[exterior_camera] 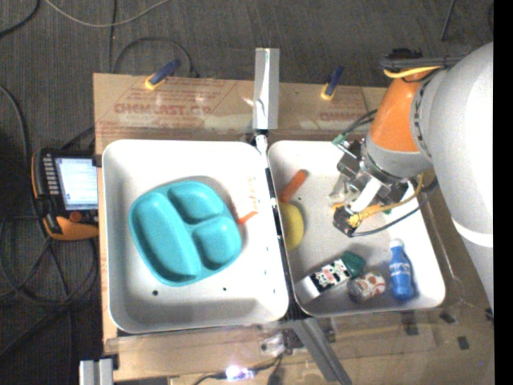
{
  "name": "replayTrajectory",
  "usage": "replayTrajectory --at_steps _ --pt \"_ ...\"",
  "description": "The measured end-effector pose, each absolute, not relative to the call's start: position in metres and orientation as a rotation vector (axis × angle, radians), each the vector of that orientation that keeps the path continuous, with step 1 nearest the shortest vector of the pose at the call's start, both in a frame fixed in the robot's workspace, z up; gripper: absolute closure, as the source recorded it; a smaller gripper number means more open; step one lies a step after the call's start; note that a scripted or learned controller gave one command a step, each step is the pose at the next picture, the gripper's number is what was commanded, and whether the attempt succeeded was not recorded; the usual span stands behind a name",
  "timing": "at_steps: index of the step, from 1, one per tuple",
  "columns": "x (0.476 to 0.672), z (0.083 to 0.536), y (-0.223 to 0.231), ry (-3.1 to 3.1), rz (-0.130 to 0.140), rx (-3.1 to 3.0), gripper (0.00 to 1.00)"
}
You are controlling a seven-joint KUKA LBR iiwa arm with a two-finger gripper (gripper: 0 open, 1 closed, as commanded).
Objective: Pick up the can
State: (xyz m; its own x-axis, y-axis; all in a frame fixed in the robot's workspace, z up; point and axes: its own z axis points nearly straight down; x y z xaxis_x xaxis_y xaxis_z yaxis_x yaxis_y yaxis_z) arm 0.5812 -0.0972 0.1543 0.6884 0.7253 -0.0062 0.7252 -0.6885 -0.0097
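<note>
The can (367,287) is small and pale with red-brown markings. It lies on its side near the front edge of the right bin (429,291), between a black-and-white carton (333,273) and a blue bottle (401,273). My gripper (345,189) hangs over the middle of the right bin, behind the can and a little to its left, well apart from it. Nothing shows in the gripper.
A yellow fruit (293,224) and an orange carrot (292,184) lie by the right bin's left wall. The left bin (128,295) holds a teal divided plate (187,231), with a small orange piece (246,215) beside it. The arm covers the right bin's back right corner.
</note>
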Motion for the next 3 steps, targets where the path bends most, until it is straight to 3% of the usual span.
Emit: replayTrajectory --at_steps 1,2,3 --pt "0.643 0.253 -0.044 -1.342 0.007 -2.842 1.00" --pt "0.573 0.255 -0.068 -1.133 0.009 -2.928 1.00" --pt "0.573 0.182 -0.077 -0.942 0.010 -2.996 1.00"
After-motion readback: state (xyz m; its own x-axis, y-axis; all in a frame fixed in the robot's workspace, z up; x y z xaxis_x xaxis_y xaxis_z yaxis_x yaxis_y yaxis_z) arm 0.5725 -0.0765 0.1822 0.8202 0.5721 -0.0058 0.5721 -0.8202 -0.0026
